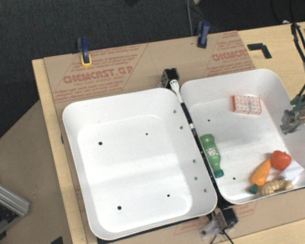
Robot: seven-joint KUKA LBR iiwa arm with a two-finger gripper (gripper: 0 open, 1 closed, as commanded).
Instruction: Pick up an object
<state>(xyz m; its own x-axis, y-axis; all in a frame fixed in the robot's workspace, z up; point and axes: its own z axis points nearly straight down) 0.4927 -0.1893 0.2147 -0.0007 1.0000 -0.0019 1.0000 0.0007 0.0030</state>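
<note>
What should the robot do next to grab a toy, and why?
Probably slide the end effector left, further over the right bin. It sits at that bin's right rim with nothing under it, while the carton, bottle and carrot all lie further in.

Both bins [121, 109] are plain white with small dark dots. The bottle [211, 155] is green with a pale label, the carrot [261, 173] orange, the tomato [281, 159] red, the small box [246, 104] white with red print. The tabletop [55, 135] is tan with reddish lettering.
</note>
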